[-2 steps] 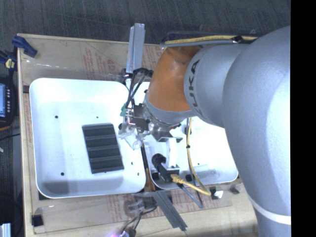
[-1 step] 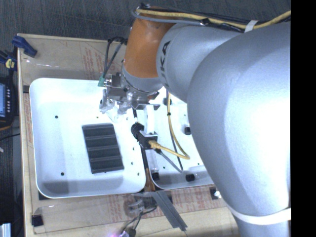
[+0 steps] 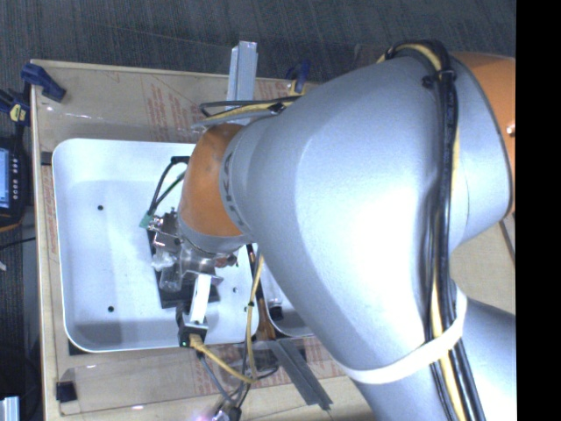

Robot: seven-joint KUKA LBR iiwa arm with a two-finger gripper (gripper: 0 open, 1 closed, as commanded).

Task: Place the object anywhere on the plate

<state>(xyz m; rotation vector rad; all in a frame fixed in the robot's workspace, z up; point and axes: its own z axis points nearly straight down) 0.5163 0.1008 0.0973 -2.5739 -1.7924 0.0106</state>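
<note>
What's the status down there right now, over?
Arm in from right, gripper over left bin. Object and plate: cannot tell where. Arm covers most of right bin.

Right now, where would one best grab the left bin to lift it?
Probably the raised rim of the bin along the view's left edge, approached from that side: the lip there is bare, while the arm and claw hang over its right half.

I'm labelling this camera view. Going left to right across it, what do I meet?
Blue clamp → left bin → gripper → orange band → grey arm.
</note>
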